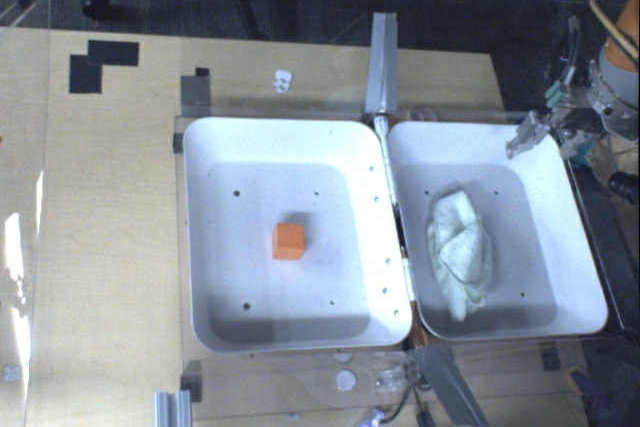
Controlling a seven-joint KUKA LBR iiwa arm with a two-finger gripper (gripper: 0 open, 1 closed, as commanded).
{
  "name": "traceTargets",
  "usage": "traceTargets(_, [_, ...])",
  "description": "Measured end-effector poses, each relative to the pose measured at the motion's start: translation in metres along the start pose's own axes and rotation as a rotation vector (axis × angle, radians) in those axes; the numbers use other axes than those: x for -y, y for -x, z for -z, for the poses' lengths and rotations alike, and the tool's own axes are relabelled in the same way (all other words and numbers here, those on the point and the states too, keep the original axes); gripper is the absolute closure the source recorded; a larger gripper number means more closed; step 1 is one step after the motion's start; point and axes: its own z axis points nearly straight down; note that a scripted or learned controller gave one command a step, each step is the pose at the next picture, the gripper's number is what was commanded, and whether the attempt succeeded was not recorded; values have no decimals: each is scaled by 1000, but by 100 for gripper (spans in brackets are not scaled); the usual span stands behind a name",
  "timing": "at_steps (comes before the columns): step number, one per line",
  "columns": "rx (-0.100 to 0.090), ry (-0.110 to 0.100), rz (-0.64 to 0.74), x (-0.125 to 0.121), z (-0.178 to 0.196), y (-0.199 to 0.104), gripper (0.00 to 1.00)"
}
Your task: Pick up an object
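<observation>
A small orange cube point(289, 241) lies near the middle of the left bin point(210, 215). A crumpled white cloth point(461, 252) rests in the middle of the right bin point(545, 305). My gripper point(546, 143) hovers over the far right corner of the right bin, well up and to the right of the cloth. Its two fingers stand apart, open, with nothing between them.
A grey metal post point(381, 65) stands at the back between the two bins. The arm's body and cables point(610, 65) crowd the right edge. Black tape marks point(100, 62) lie on the wooden bench at the far left.
</observation>
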Motion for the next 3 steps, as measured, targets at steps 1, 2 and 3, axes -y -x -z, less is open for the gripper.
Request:
traceTargets(1, [1,5,26,-3,-151,7,0])
traceTargets(2, [2,10,27,-4,-140,7,100])
traceTargets(3, [1,2,-206,-32,-42,-23,100])
